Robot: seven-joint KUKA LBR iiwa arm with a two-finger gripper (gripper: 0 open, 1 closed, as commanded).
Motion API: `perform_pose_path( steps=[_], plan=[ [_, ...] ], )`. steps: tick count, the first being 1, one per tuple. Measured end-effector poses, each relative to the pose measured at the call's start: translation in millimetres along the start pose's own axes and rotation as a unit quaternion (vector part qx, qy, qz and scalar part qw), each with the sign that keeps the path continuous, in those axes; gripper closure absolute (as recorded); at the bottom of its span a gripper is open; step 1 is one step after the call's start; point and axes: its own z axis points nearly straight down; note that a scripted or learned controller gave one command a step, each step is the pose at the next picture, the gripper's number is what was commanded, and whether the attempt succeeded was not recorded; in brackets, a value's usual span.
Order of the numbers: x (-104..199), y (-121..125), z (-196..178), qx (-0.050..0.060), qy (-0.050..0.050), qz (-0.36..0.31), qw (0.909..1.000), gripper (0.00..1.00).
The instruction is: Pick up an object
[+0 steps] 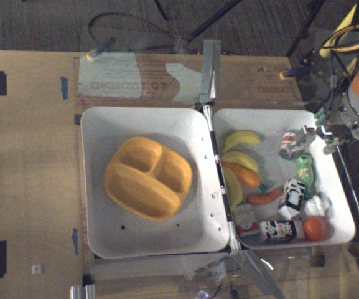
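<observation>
Bench, two white bins (98, 167). Pincer (305, 136) over right bin; grip state unclear. Can (287, 143) touching its left; green bottle (304, 169) just below.

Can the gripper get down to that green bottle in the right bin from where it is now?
Probably yes: the gripper sits just above the green bottle, whose top looks uncovered, though a milk carton crowds one end.

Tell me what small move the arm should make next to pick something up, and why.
Probably lower the gripper a little toward the small can beside it. The gripper hangs over the upper right of the right bin, with the can to its left and the green bottle just below, so the can looks the closest target.
</observation>
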Motion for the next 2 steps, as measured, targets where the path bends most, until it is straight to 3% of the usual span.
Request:
perform_pose_path(
  steps=[1,2],
  plan=[
    [-17.5,42.1,93.8,0.001,0.000,-0.044,0.9990,0.00],
    [-21.6,8.7,-19.9,-0.002,-0.001,-0.007,1.0000,0.00]
  ],
)
